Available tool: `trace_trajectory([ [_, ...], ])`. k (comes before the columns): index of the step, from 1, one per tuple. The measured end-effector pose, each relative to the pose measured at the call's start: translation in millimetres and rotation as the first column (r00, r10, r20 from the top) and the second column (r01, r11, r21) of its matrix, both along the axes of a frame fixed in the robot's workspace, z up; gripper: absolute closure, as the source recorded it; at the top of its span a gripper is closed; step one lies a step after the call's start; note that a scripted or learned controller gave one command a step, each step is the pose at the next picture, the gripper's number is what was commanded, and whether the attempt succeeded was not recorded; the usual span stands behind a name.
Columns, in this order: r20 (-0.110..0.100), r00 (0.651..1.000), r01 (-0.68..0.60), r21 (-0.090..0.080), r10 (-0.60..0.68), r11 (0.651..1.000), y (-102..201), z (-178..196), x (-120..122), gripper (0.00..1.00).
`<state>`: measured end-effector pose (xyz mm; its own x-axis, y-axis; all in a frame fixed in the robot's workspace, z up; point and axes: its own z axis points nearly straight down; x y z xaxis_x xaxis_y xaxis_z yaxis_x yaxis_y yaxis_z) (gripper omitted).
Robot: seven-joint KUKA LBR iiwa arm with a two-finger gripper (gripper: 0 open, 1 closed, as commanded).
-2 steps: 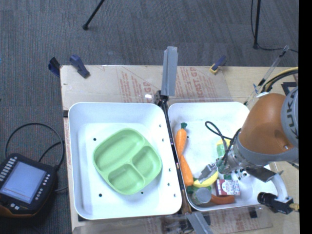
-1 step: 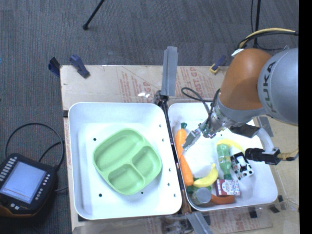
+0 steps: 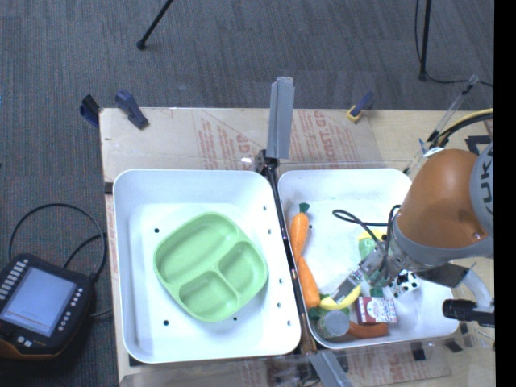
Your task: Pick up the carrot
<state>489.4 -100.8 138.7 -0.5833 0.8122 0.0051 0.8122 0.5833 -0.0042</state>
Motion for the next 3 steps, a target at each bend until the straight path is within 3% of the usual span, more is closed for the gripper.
trace_trajectory([
  [1, 0.0, 0.997, -0.083, 0.001, 0.083, 0.997, 11, -55, 11, 0.0],
  [2, -0.005, 0.997, -0.077, 0.006, 0.077, 0.997, 11, -48, 12, 1.0],
  [3, 0.004, 0.821, -0.571, 0.002, 0.571, 0.821, 89, 46, 18, 1.0],
])
